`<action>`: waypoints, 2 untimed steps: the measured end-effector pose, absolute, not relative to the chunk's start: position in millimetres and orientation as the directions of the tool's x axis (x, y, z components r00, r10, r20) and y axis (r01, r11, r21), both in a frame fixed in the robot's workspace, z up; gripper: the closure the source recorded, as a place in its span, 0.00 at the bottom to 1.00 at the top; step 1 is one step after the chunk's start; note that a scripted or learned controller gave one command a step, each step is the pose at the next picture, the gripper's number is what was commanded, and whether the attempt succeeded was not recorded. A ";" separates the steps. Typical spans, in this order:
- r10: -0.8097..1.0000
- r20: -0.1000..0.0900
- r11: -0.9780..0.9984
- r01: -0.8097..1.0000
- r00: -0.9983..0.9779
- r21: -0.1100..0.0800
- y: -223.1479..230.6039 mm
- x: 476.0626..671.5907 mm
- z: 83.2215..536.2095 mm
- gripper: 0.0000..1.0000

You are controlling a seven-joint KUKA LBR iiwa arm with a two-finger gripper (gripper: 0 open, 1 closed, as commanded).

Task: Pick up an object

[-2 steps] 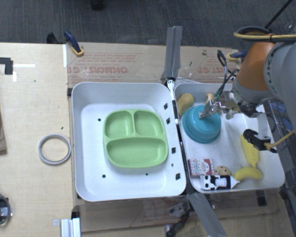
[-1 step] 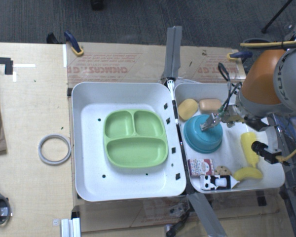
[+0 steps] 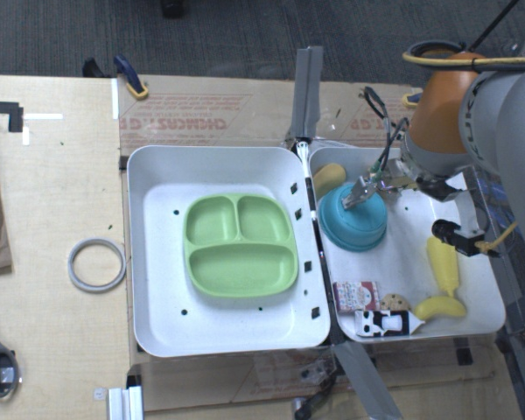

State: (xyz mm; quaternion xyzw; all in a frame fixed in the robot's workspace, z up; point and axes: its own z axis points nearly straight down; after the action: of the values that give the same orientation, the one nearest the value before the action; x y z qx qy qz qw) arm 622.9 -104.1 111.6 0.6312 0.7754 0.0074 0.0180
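Blue bowl (image 3: 353,218) sits upside down in the right bin (image 3: 481,318), beside the yellow ball (image 3: 329,177). Hand (image 3: 365,192) hovers over it; grip state unreadable. You should descend centred on its rim.

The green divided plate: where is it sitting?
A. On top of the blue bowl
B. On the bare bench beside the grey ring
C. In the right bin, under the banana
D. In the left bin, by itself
D. The green divided plate lies flat inside the left bin, while the banana and the blue bowl are in the right bin.
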 end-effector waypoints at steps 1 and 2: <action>0.979 -0.035 0.204 0.978 -0.202 0.051 -109.5 627.6 129.1 1.00; 0.979 -0.032 0.204 0.978 -0.202 0.046 -108.4 626.2 126.3 0.00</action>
State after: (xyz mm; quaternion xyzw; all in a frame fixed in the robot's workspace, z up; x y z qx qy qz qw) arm 626.2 -108.4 126.3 0.6309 0.7754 0.0078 0.0267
